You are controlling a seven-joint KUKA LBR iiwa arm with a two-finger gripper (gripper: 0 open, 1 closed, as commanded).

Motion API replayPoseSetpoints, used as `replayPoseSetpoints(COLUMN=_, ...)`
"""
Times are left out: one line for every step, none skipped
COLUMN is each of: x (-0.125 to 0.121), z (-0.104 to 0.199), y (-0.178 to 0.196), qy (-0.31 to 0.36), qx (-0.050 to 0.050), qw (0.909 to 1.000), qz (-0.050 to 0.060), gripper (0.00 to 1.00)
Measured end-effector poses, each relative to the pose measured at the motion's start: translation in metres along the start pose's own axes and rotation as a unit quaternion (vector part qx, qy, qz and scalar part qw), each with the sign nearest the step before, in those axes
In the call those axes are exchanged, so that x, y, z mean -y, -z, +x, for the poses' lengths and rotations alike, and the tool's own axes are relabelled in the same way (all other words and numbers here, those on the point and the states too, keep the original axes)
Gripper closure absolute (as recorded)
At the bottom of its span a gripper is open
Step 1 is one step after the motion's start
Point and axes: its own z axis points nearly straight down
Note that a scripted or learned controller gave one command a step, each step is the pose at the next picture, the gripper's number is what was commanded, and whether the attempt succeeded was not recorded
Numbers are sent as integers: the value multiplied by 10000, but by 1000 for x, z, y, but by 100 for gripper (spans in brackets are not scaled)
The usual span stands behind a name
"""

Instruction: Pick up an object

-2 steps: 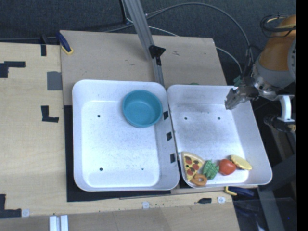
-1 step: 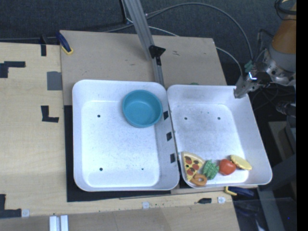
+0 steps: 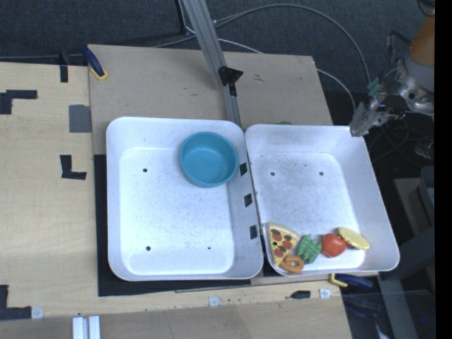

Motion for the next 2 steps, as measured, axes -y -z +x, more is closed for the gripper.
replayPoseSetpoints(x=3, z=56, y=0, qy=18, qx=-6, qw=10000, qz=9, gripper=100)
replayPoseSetpoints(x=3, z=100, y=-17, qy=16, qx=-7, qw=10000, qz=19, gripper=100)
